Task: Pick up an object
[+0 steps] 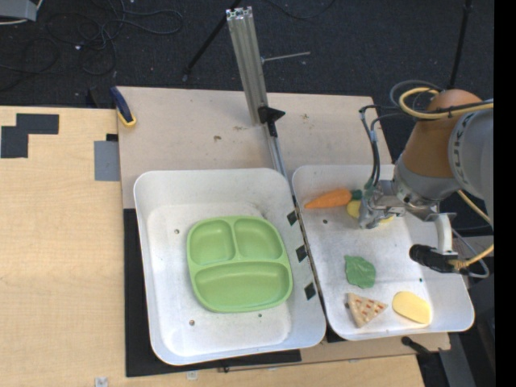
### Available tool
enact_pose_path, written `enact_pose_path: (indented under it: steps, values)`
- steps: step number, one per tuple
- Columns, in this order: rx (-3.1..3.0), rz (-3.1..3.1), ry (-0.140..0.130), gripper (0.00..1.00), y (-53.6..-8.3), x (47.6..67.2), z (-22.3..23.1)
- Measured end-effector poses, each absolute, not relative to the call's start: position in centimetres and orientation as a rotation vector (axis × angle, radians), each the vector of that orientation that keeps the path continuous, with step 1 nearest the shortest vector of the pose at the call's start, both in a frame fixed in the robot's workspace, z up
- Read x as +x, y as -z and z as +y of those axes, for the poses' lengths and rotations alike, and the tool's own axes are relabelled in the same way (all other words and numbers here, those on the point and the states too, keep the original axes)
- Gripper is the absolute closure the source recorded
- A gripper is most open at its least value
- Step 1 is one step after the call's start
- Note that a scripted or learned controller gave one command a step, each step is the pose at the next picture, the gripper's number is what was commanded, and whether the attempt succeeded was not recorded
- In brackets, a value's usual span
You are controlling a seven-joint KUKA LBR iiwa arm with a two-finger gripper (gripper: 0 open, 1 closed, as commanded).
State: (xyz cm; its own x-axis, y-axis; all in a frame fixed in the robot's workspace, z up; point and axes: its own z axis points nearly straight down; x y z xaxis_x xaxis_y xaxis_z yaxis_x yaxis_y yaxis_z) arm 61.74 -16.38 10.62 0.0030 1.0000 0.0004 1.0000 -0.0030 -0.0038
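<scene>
Two-finger gripper (372,216) low in the right shallow white bin (459,317), over a small yellow plastic piece (354,209) beside the orange toy carrot (329,199). Finger spread impossible to tell. Probably light, rigid, slippery; best pinched across its middle.

Even, diffuse overhead lighting; moderate brightness. The two white bins (161,329) are the brightest surfaces yet keep visible texture, without harsh glare. Shadows are soft and short: a faint one rims the green tray (239,263), and a dark gap lies under the bins' near edges. The floor (121,22) beyond the bench (193,127) is dim, its cables barely legible. Focus is slightly soft overall, with coarse resolution; small items are blurred.
</scene>
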Motion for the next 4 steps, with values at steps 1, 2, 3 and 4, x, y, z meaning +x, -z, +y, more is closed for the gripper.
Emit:
enact_pose_path:
  steps: [1, 2, 3, 4]
  values:
    - [-2.221, -2.224, 0.001, 1.0, -15.5, 62.4, -15.7]
    - [-2.223, -2.224, 0.002, 1.0, -19.8, 62.5, -16.1]
    - [-2.223, -2.226, 0.003, 1.0, -26.2, 62.6, -16.3]
    - [-2.214, -2.223, -0.002, 1.0, -26.0, 60.1, -11.7]
